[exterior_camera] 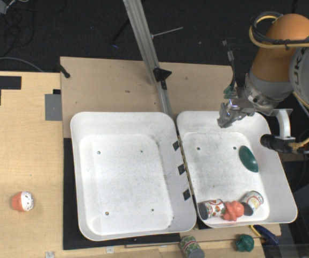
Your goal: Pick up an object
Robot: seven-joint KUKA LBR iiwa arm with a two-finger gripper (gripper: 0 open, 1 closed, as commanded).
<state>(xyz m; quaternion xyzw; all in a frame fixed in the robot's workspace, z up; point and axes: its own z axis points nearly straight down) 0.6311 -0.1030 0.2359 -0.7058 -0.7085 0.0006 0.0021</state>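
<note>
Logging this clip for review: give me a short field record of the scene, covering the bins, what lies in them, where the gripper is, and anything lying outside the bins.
left bin: white, nothing seen inside
right bin: holds four items
green oval object: near the right wall, lying alone
two small cans: along the near edge
orange-red lump: between the cans, touching both
gripper: above the far edge of the right bin, nothing visibly between its fingers
outside bins: orange and white ball on the wooden bench, another can and a green lump at the front

Right bin [208, 160] centre open — 3 items [230, 208] crowd near edge.
</note>
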